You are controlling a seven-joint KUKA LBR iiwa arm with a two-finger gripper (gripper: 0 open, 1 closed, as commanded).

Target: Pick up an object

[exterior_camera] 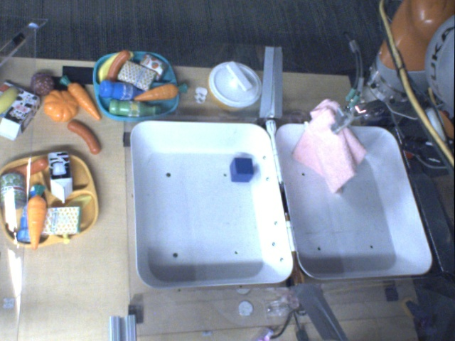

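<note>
A: Quick pass, near edge first. What's on my screen?

B: Closest to me, the wooden table (78, 290) edge, bare wood left of the bins. Then the two white bins side by side. Left bin (185, 261) has one small blue cube (242, 168), sitting up toward its far right part, flat on the floor, nothing touching it.

A: Right bin?

B: Right bin (370, 254) has a pink cloth (329, 151) over its far left area. It's bunched at the top and hangs down in a loose fold. I can't tell how much of the lower end rests on the bin floor.

A: Tool state?

B: The tool (346, 117) is at the cloth's upper corner, fingers pinched in on the pink fabric, so I log it as gripping the cloth. The arm (419, 27) comes in from the right, orange band at the top right with cables around it.

A: Left side of the table?

B: Near left, a yellow tray (87, 190) with a toy carrot, small boxes and a bottle. Beyond that, loose on the wood, a red sausage toy (85, 136), an orange pumpkin toy (59, 106) and a carrot beside it.

A: Far row?

B: A blue bowl (135, 110) packed with toy food, then a white lidded container (235, 84) just behind the left bin's far right corner. Dark floor past the table.
</note>
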